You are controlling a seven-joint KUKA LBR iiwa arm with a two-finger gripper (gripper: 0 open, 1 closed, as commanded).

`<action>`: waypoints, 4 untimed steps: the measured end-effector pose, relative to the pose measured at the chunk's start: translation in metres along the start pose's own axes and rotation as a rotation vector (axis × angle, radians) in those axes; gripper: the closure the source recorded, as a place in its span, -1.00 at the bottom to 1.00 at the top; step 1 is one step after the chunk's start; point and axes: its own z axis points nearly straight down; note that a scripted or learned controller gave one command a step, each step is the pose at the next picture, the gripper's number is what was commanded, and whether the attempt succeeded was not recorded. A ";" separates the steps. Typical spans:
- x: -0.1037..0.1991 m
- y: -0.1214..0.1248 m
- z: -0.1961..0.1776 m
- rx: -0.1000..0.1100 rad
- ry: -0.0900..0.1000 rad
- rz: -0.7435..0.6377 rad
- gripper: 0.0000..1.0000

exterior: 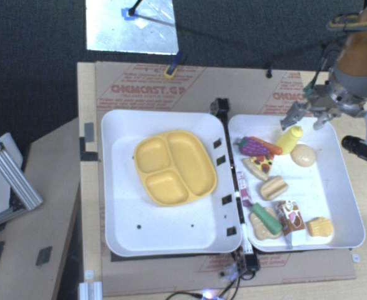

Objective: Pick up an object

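Note:
My gripper [308, 119] hangs over the far edge of the right bin [342, 192], open, with nothing between its fingers. Just below its left finger lies a yellow bottle [289, 139], apart from it. Beside the bottle are purple grapes [252, 145] with an orange carrot [270, 147], and a beige round bun [303, 155]. Further forward I see a pizza slice [259, 165], a hot dog bun [274, 187], a green piece [266, 221], a small printed carton [291, 216] and a yellow wedge [320, 227].
The left bin [120, 230] holds a yellow divided plate [174, 167]. A black divider with clips [230, 167] runs between the bins. A shiny metal sheet [132, 17] lies on the dark floor beyond the bench.

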 end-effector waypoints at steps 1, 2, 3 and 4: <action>0.000 0.002 -0.007 -0.012 -0.002 -0.002 -1.00; -0.006 0.001 0.053 -0.007 -0.001 0.000 -1.00; 0.004 0.005 0.107 -0.007 -0.001 -0.004 -1.00; 0.004 0.006 0.141 -0.009 -0.002 -0.004 -1.00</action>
